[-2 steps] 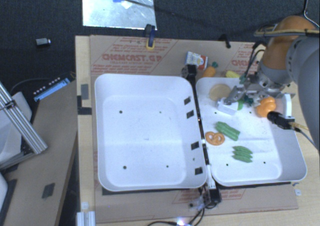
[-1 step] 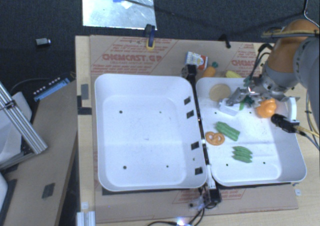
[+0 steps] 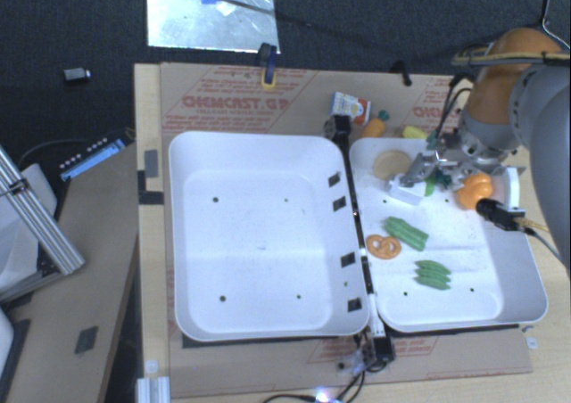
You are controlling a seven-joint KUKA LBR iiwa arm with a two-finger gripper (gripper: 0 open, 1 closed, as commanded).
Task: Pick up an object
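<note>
My gripper (image 3: 417, 171) hangs low over the far part of the right bin (image 3: 500, 303). Just left of it lies a tan round disc (image 3: 389, 163), and a small white block (image 3: 403, 194) sits right below it. An orange ball (image 3: 475, 189) rests close to the gripper's right side. A small green piece (image 3: 430, 185) shows at the gripper's lower edge; I cannot tell whether it is held. Nearer the front lie a green pea pod (image 3: 407, 233), a brown pretzel (image 3: 384, 248) and a second green pod (image 3: 433, 275).
The left bin (image 3: 192, 214) stands beside the right one, with black clips along the shared wall (image 3: 350, 214). Behind the bins on the cardboard lie a white and red box (image 3: 350, 106), an orange piece (image 3: 373, 127) and a yellow piece (image 3: 412, 133).
</note>
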